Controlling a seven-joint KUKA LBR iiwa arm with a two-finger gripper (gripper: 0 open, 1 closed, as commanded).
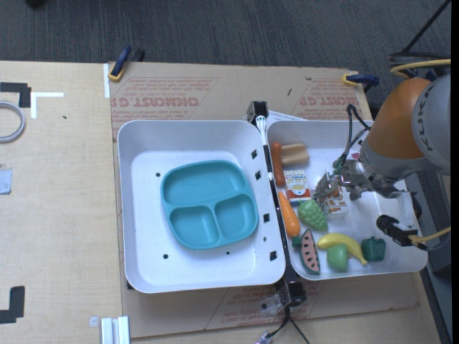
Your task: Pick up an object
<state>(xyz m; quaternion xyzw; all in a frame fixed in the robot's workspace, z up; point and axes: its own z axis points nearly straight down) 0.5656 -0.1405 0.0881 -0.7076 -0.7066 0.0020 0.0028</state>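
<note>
I cannot tell if the fingers of the metal two-finger gripper (330, 189) are spread or pressed together; from this slanted view they are a small dark tangle, low in the right white bin (391, 264), in the middle right of the frame. It hangs just above a small white carton with red print (337, 205) and just beside the bumpy green toy vegetable (313, 215), so I judge that one of these two is what it goes for, though nothing is visibly between its fingers.

Around it the toys lie close together. An orange carrot-shaped toy (288, 213) lies along the left wall, with a brown bread-like block (294, 153) above it. Lower are a watermelon slice (310, 249), a yellow banana (343, 244) and a dark green pepper-like toy (374, 249). This crowding may disturb a clean grasp.

The left white bin (136, 213) bears a turquoise divided plastic plate (209, 203), well apart.
</note>
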